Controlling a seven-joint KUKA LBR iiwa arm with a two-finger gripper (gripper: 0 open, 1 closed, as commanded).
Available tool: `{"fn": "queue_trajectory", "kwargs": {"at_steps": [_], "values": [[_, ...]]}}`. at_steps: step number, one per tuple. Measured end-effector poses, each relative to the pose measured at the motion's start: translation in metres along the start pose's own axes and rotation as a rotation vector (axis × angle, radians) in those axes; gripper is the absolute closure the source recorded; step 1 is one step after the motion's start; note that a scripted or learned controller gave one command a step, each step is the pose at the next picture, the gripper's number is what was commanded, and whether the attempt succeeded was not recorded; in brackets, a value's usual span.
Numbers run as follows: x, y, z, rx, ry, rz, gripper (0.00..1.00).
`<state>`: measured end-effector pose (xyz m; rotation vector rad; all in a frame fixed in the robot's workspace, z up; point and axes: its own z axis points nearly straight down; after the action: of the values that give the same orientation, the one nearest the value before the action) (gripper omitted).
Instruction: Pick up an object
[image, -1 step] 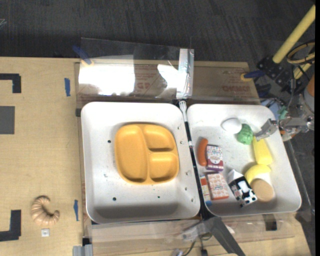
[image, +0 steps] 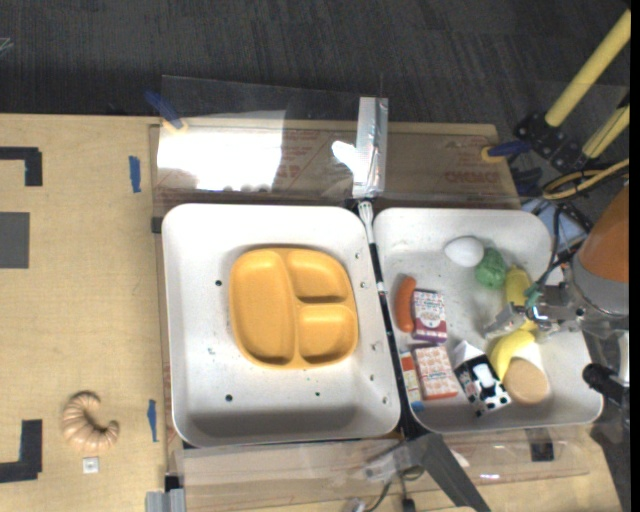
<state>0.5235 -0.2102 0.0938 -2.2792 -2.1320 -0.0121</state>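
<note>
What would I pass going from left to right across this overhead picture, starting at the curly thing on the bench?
Croissant → yellow divided tray in the left bin → orange sausage-shaped toy → red-and-white carton → white egg → green toy → gripper at the right bin.

Small toys and food items (image: 470, 330) clutter the right bin (image: 570, 400).

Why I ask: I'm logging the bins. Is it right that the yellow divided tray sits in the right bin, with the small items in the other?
Not quite. The camera view shows the yellow divided tray in the left bin; the small items, such as the hot dog, lie in the right bin.
</note>
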Motion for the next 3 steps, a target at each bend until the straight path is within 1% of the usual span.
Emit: {"fn": "queue_trajectory", "kwargs": {"at_steps": [1, 2, 3], "values": [[-0.007, 0.001, -0.013, -0.01, -0.013, 0.007, 1.0], [-0.001, 0.001, -0.012, -0.004, -0.004, 0.0, 0.0], [0.007, 0.033, 0.005, -0.013, -0.014, -0.159, 0.0]]}}
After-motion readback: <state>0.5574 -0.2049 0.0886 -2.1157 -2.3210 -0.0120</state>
